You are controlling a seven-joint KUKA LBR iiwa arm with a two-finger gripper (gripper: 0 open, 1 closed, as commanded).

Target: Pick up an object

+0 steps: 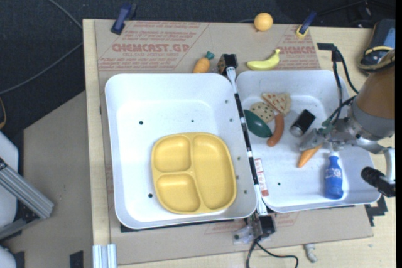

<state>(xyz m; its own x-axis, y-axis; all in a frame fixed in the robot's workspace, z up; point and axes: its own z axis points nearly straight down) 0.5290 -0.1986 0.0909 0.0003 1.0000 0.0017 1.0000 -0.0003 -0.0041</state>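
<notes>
The left bin (125,135) holds a yellow divided plate (193,171) with three compartments, lying flat in the lower middle of the bin. The right bin (286,191) holds several smaller things. The arm (377,100) comes in from the right edge above this bin, and its gripper (326,133) hangs low over the right part of the bin; I cannot tell how its tips stand, because they are too small and dark against the bin.

Just below the gripper stands or lies a blue spray bottle (333,176) with a white top, its top pointing toward the gripper. An orange carrot (308,155) lies at a slant just left of the bottle and very near the gripper, maybe touching it. A black cylinder (303,122) lies to the upper left of the gripper, a little apart. Further left are a red sausage (276,129), a dark green oval object (257,123) and a tan waffle-like piece (274,104).

On the bench behind the bins lie a yellow banana (264,61), a small orange toy (202,64) and an orange ball (264,22).
</notes>
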